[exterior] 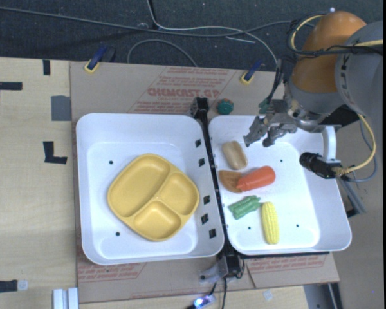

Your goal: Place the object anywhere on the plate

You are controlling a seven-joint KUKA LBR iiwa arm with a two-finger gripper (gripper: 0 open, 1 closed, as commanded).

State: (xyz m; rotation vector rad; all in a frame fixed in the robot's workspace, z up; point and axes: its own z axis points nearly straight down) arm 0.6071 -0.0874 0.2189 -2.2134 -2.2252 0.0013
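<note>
A yellow divided plate [153, 196] lies in the left bin [93, 147]. The right bin [321, 224] holds a tan bread roll [234, 154], a brown piece [226, 180] touching a red-orange carrot [257, 178], a green pod [244, 206] and a yellow corn cob [269, 222]. My gripper [260, 138] hovers over the upper part of the right bin, just right of and above the bread roll. Its two dark fingers stand apart with nothing between them.
A teal round object [226, 106] sits on the cardboard beyond the bins, by the divider's black clip [199, 106]. Cables run across the dark surface at the back. Blue and yellow clamps [96, 59] pin the cardboard's far edge.
</note>
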